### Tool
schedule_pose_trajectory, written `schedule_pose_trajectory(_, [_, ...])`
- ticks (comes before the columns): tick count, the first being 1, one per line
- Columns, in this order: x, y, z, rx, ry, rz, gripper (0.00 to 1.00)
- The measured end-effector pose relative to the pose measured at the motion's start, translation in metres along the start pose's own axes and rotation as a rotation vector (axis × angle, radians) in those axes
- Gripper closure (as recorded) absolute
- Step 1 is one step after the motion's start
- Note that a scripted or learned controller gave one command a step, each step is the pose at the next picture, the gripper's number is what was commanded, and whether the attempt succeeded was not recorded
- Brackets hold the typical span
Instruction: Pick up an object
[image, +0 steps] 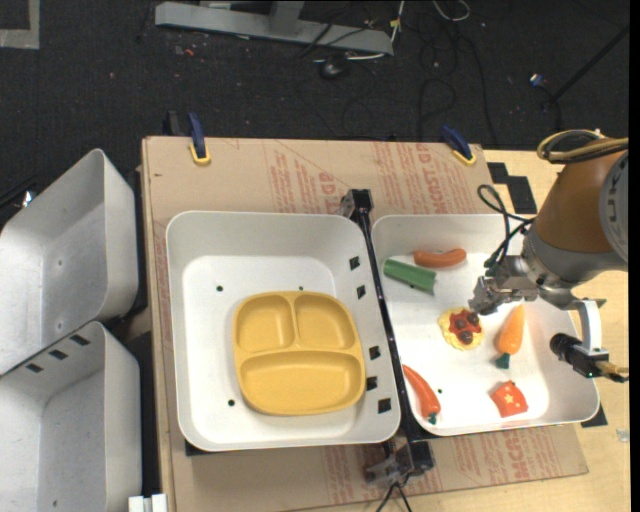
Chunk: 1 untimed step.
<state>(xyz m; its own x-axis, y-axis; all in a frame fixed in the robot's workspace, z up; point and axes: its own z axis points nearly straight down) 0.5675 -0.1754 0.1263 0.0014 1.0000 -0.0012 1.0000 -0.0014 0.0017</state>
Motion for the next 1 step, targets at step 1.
schedule_pose_trajectory(1, [0.0081,0.0038,-0.0597,-0.005,-0.001,-0.005,1.0])
